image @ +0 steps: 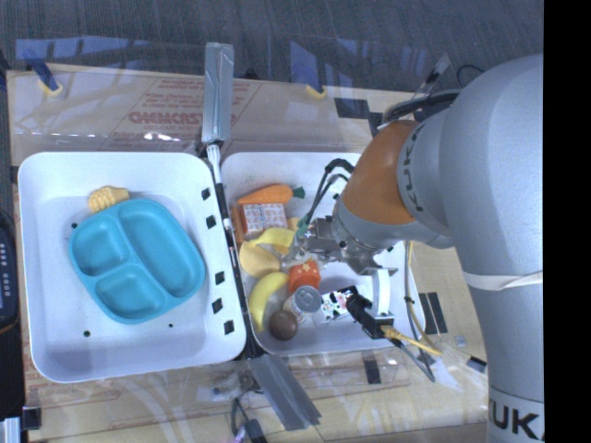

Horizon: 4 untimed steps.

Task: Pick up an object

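The right bin (277, 169) holds a heap of toy food: an orange carrot (266, 194), a small box with a red and white grid (262, 217), yellow banana pieces (265, 245), another yellow banana (265, 293), a small red-orange object (304, 274), a brown ball (283, 324) and a clear bottle with a grey cap (307, 301). My gripper (307, 245) hangs low over the middle of this heap, right above the red-orange object and beside the yellow pieces. The wrist hides its fingers.
The left bin (55, 340) holds a blue divided plate (137, 258) with a yellow corn piece (107, 196) at its upper left corner. A grey divider bar (218, 100) runs between the bins. My arm covers the right bin's right side.
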Each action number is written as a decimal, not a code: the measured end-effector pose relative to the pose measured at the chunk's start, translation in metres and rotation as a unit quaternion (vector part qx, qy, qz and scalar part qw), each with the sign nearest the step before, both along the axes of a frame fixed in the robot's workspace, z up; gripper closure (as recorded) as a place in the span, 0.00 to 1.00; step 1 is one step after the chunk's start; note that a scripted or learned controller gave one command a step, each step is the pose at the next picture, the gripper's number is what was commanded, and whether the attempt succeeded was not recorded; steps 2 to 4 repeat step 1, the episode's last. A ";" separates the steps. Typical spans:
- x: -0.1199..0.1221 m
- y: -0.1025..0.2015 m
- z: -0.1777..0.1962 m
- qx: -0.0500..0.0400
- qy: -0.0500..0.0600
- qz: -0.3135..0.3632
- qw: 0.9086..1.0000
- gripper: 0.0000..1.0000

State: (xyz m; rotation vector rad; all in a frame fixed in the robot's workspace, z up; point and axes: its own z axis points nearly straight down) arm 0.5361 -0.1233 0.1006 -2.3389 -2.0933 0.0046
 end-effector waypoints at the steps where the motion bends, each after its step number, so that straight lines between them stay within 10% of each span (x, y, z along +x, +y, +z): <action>1: 0.049 0.041 0.094 0.000 -0.004 0.094 0.996 1.00; 4: 0.049 0.041 0.094 0.000 -0.004 0.094 0.996 1.00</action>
